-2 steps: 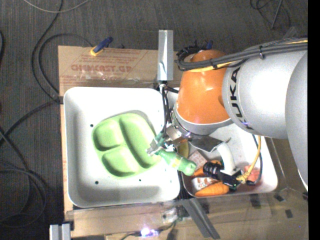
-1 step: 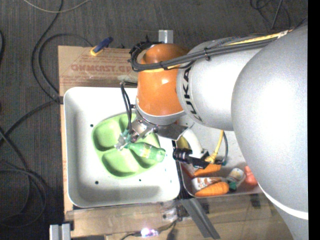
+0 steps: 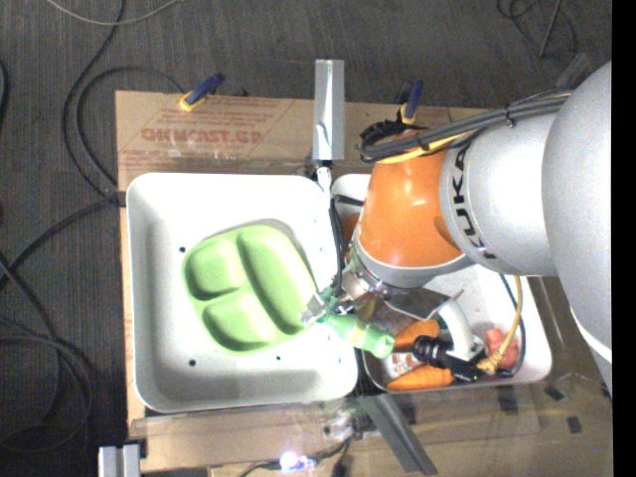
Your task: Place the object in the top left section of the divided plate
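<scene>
At the near rim between the two white bins, a pale green bottle-shaped object (image 3: pixel 360 334) lies beside the hand (image 3: pixel 333 304), whose state I cannot tell; carrying seems underway, next a lift leftward toward the green divided plate (image 3: pixel 243 286)'s top-left section.

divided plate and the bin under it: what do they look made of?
Divided plate: looks like molded plastic, light green, smooth semi-matte, with soft rounded ridges between sections and faint sheen. Left bin: probably white plastic, though coated metal can't be excluded; smooth, slightly glossy, with rounded corners and a raised rim.
</scene>
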Available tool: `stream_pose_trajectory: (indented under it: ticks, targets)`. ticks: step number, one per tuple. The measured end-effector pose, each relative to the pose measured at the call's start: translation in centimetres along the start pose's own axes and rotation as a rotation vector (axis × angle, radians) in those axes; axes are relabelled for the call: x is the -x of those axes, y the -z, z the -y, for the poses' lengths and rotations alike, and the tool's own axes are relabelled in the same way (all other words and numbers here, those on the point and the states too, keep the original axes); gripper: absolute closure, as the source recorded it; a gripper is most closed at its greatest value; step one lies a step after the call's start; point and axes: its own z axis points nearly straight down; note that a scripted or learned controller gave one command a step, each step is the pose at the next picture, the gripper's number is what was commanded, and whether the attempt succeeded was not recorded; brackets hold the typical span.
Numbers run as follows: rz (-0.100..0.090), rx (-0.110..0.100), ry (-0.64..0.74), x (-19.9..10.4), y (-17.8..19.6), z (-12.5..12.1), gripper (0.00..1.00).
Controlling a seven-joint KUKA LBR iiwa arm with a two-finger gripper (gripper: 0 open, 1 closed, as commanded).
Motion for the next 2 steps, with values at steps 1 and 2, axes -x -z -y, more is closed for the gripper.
stream_pose_trajectory:
  ticks: [1, 2]
  targets:
    - [-0.001, 0.002, 0.245, -9.4, -0.1, -4.9, 1.0]
    - [0.001, 0.004, 0.328, -6.3, 7.3, -3.4, 1.0]
